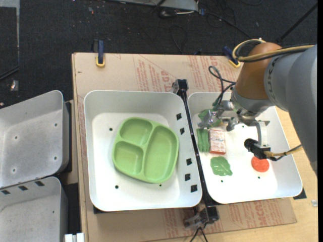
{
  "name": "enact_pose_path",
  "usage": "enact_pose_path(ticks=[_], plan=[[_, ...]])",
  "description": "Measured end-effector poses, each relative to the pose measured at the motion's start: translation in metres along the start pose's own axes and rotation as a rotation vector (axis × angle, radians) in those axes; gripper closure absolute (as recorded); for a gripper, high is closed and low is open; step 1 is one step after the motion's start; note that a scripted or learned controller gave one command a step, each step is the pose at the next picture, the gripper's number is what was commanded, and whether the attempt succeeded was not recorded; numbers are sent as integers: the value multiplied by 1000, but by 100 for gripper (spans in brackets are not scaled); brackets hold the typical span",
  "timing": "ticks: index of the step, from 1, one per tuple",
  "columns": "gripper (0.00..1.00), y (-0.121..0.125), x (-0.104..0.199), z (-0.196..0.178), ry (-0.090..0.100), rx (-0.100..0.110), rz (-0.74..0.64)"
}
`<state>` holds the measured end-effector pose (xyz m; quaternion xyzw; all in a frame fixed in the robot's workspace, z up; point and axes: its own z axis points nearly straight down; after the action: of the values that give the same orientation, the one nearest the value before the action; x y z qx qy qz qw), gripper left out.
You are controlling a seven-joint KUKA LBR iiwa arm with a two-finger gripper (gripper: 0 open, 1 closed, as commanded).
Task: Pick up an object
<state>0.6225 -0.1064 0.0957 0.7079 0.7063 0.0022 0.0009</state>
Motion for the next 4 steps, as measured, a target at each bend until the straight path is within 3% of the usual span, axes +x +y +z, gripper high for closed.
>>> enact_pose_path(ticks=[1, 3, 4], plan=[[100, 2, 0, -14, -1, -7, -1], [100, -3, 7, -118, -3, -2, -5], [100, -9, 65, -111, 0, 6, -10]])
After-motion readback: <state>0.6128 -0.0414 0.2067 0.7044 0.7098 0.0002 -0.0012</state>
